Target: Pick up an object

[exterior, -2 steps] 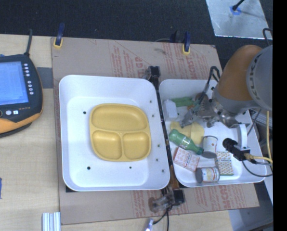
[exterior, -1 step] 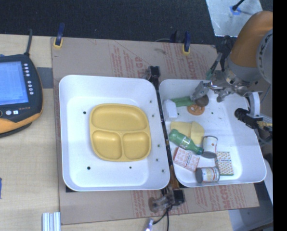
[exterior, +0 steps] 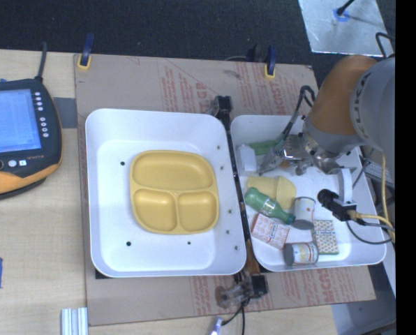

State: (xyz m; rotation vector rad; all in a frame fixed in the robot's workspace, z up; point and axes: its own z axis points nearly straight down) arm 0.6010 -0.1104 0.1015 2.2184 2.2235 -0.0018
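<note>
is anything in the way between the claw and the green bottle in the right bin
Nothing visible blocks it. The claw hangs over the upper part of the right bin, and the green bottle lies just below it in the view, beside a pale yellow item, uncovered from above.

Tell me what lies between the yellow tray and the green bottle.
In the camera view, bare white floor of the left bin, then the two bins' adjoining rims, separate the yellow tray from the green bottle.

A robotics lab: left of the gripper [exterior: 281, 155], two white bins [exterior: 103, 187] sit on cardboard [exterior: 187, 82] clamped to a wooden bench [exterior: 26, 257], with a teach pendant [exterior: 16, 135] far left and cables [exterior: 368, 222] just right.
</note>
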